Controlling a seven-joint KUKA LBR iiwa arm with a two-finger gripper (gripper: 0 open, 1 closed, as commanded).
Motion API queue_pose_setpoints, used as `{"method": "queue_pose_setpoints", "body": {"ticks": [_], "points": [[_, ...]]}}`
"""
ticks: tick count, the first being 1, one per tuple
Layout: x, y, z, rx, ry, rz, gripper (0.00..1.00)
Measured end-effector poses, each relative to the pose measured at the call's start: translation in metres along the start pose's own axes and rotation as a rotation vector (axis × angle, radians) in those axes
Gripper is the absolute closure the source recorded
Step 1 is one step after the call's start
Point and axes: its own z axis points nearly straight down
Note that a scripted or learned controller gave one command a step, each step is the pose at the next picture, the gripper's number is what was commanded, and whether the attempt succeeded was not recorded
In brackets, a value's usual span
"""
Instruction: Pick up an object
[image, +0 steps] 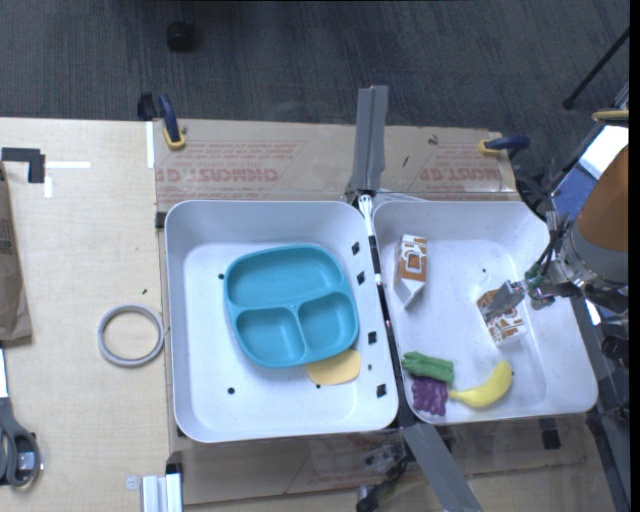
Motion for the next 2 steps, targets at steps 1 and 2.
{"method": "queue_pose_setpoints", "body": {"ticks": [1, 2], "points": [[-0.014, 0.0123, 0.0763, -0.002, -0.001, -0.05, 0.0], [-0.0153, 0.012, 0.0672, -0.002, -0.001, -0.045, 1.0]]}}
